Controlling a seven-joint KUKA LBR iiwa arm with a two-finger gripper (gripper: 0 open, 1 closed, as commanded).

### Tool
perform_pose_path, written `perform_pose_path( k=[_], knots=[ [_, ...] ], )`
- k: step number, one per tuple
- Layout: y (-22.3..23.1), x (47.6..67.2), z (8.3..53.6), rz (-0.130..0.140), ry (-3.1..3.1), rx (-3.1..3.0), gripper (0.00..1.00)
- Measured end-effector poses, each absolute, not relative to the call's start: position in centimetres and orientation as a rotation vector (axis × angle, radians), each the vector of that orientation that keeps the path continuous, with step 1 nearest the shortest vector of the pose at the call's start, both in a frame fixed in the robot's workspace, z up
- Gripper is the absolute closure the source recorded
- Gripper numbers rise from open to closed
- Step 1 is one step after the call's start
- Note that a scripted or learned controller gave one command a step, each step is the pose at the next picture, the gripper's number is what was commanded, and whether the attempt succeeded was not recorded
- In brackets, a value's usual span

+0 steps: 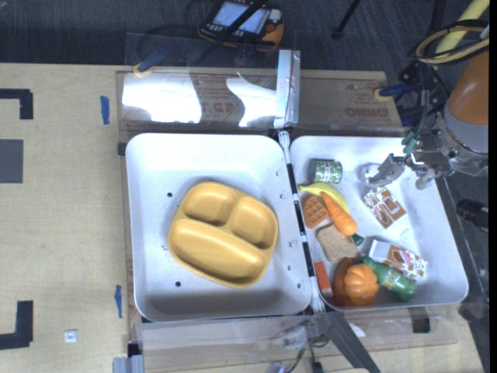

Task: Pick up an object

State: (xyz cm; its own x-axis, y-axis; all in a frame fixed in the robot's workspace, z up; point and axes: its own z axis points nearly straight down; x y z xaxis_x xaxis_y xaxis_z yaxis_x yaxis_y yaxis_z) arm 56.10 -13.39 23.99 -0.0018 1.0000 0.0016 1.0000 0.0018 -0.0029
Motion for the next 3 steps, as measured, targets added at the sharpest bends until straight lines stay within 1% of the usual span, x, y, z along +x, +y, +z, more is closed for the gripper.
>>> perform_pose_path(
  k=[1,2,3],
  knots=[
    [-19.0,56.4,9.4,0.0,-2.236,-2.207,0.0],
    [-19.2,56.5,10.6,-0.004,-2.236,-2.214,1.0],
    [-15.6,61.9,20.9,0.0,-1.912,-2.495,1.0]
  ],
)
